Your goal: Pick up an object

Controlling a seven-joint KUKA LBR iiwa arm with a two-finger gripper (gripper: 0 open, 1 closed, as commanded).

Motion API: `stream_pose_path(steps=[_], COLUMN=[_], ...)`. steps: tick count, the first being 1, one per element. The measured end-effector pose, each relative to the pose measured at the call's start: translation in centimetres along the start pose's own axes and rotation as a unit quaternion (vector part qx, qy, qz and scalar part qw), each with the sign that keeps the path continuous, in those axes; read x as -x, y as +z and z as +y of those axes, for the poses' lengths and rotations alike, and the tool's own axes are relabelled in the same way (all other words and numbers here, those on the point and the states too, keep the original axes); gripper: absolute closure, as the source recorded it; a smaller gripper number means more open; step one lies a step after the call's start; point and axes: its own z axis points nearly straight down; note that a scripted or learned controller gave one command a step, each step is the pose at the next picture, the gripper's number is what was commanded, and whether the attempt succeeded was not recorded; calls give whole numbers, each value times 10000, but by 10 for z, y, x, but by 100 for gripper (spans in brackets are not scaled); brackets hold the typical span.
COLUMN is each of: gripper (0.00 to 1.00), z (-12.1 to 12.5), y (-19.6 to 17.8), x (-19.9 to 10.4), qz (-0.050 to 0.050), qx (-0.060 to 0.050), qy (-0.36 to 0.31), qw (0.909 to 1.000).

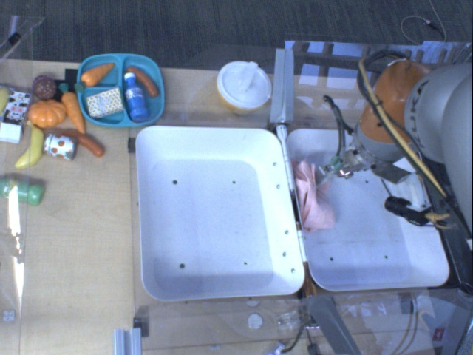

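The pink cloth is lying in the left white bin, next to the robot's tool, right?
Not quite. The crumpled pink cloth lies in the right shallow white bin, against its left wall, not in the left shallow white bin. The rest holds: the tool is next to the cloth, by its upper edge. The camera view shows this.

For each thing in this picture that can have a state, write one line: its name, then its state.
pink cloth: crumpled, lying against the left wall of the right bin
gripper: low in the right bin, beside the pink cloth
left bin: level on the bench
blue bottle: lying flat in the blue plate
yellow tub: upright, lid on
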Motion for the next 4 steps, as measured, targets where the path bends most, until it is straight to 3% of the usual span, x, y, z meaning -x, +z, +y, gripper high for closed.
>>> stream_pose_path(steps=[1,2,3,4], gripper=[0,0,0,0], z=[0,-21,-30,-16], y=[0,-1,-85,5], x=[0,-13,40,12], qz=[0,-19,28,17], qx=[1,30,-55,-25], qy=[1,62,294,-10], qw=[10000,10000,9995,10000])
